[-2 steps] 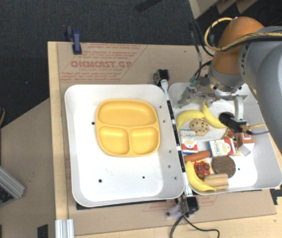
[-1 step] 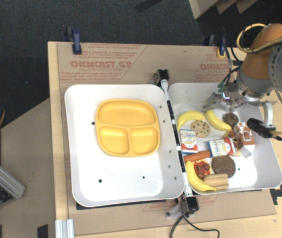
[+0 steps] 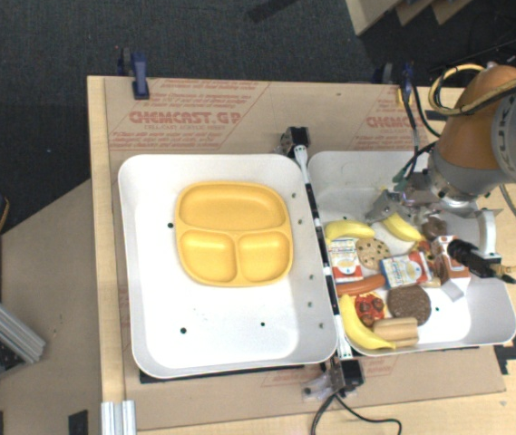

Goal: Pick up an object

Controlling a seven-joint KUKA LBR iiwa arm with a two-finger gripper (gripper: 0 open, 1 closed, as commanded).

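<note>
curved yellow banana, round brown patty

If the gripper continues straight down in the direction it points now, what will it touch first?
Probably the small banana piece in the right bin: the gripper hangs over the bin's upper part, and that piece seems to lie just under it. Depth is unclear in this slanted view, so bare bin floor beside it is possible.

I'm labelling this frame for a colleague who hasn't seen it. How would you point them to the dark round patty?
Start at the right bin, the one crowded with toy food. Go to its near end, where a long banana curves along the edge. The patty lies just right of it, above a tan bun: it is the one dark brown flat disc in the pile.
</note>
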